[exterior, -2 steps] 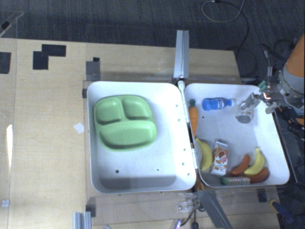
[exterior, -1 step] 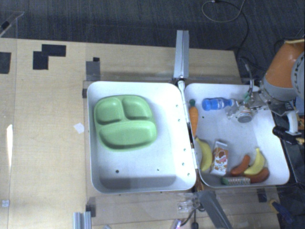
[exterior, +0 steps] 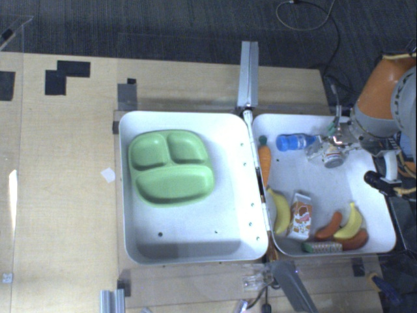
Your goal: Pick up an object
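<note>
Plastic, wood and metal on the bench
Green divided tray (exterior: 172, 166) looks matt smooth plastic; white bins (exterior: 195, 240) slightly glossy plastic; bench top (exterior: 58, 175) pale smooth wood; bar between bins (exterior: 248, 77) brushed metal; bottle (exterior: 296, 141) shiny blue plastic.

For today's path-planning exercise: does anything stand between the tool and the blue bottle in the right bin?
Nothing visible does. The tool hangs over the right bin at its far end, just right of the blue bottle, with bare bin floor between them. The carrot lies beyond the bottle.

grey arm with orange band (exterior: 391, 93) runs off the right edge, most of it cut away. gripper (exterior: 335, 150) blurred, finger state unreadable. small printed carton (exterior: 301, 216), its print too tiny to read.
</note>
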You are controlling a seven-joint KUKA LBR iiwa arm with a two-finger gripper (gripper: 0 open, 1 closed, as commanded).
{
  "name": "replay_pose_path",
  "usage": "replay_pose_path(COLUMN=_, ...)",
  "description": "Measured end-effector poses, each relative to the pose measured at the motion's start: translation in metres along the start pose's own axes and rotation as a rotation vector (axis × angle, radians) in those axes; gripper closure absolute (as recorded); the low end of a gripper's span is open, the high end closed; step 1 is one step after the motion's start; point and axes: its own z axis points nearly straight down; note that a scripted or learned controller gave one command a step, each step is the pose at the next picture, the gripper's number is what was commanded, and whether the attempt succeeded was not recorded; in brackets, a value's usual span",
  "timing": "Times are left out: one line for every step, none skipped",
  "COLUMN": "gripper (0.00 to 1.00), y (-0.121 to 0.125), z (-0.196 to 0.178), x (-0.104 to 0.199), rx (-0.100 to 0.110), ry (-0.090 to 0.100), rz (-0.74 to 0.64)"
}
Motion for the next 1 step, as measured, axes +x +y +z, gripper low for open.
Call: replay_pose_path(gripper=0.00, y=0.0000, z=0.0000, x=0.0000, rx=0.000, ry=0.000, rz=0.000)
